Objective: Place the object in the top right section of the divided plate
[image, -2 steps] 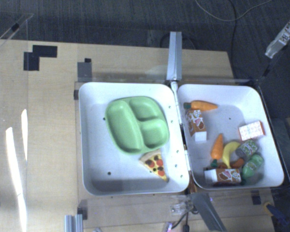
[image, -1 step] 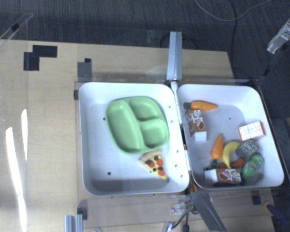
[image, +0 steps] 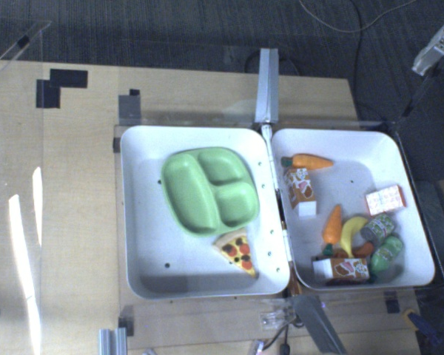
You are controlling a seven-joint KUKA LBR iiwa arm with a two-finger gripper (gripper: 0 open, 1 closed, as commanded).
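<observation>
Divided plate (image: 209,189) sits in the left bin (image: 140,220), well apart from the gripper (image: 436,46), whose opening I cannot tell; a good drop likely means centring over the top right section.

Green divided plate (image: 209,189) in left bin, pizza slice (image: 237,251) just beside

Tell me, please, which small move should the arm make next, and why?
Probably reach into the right bin for one toy, perhaps the carrot, which lies apart from the pile. The green divided plate in the left bin holds nothing in its sections yet.
</observation>
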